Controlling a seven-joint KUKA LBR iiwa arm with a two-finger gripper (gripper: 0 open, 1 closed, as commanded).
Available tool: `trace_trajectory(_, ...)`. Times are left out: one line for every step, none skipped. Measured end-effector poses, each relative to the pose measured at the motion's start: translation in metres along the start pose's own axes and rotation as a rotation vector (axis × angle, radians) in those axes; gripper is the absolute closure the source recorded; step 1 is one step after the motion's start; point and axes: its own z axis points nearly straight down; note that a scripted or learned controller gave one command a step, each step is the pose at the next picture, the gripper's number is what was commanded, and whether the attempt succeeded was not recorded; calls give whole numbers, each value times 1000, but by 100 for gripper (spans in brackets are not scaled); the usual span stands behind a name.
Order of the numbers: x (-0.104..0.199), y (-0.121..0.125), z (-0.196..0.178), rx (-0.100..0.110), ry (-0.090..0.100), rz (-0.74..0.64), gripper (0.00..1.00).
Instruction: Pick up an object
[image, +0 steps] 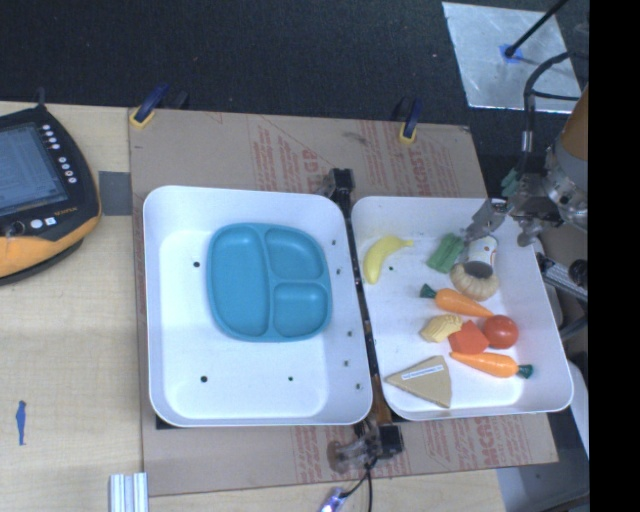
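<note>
Gripper (478, 238) hovers just above the tan bagel (474, 281). Whether it grips anything, I cannot tell. Right of the bagel lies a tomato (501, 330).

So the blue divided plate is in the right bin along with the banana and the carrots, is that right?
Not quite. The camera view shows the blue divided plate alone in the left bin, not the right one. The banana and the two carrots do lie in the right bin, as you said.
</note>
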Motion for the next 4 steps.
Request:
trace_trajectory(2,28,134,-7,4,-3,0)
trace_trajectory(41,61,148,-1,0,-1,0)
trace_trajectory(40,61,138,1,0,-3,100)
trace_trajectory(40,61,138,1,0,-4,0)
